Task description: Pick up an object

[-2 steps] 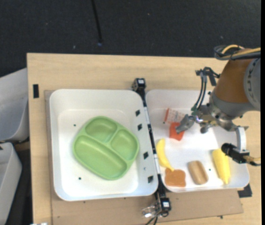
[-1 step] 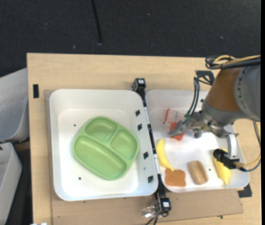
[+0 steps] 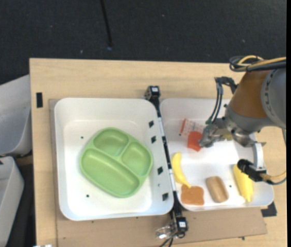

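The gripper [image 3: 205, 139] hangs low over the right bin [image 3: 222, 106], its tip right against a small red-orange block [image 3: 194, 140]. Whether the fingers are spread or pinching the block I cannot tell; the wrist hides them, and the block may simply lie beside the tip on the bin floor. Just beyond the block, up and to the gripper's left in the camera view, lies a thin pale wrapper with red marks [image 3: 187, 126].

Below the gripper, near the bin's front wall, sit four more things: a yellow banana [image 3: 178, 170] down and to the left by the divider, an orange chunk [image 3: 192, 195] touching the banana's lower end, a tan bread-like roll [image 3: 217, 189] just beside that chunk, and a second yellow banana-like piece [image 3: 244, 183] down and to the right.

Well to the gripper's left, past the divider, the left bin [image 3: 68, 199] holds a green divided plate [image 3: 116, 161] lying flat.
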Motion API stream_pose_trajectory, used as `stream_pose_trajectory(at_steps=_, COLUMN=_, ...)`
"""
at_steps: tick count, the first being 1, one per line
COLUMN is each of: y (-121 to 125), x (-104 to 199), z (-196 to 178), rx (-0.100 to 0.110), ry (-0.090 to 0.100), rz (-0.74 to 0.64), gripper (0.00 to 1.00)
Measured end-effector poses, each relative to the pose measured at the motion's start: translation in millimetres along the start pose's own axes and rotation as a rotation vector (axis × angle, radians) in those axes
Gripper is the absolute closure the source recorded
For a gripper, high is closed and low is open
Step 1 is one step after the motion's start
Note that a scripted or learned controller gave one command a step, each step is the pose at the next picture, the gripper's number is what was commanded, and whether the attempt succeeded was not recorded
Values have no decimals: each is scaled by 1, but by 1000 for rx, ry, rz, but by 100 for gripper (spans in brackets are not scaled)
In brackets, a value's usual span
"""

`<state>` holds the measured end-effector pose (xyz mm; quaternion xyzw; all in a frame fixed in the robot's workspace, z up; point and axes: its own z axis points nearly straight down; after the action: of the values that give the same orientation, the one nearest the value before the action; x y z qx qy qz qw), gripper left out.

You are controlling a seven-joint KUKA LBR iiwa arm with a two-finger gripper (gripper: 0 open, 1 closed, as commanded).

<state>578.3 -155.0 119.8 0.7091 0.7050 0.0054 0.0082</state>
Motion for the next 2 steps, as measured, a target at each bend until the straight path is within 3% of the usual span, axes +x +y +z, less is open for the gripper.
stream_pose_trajectory(at_steps=2, y=10, x=-1, z=-117, rx=13, ry=2, rz=-9, gripper=100)
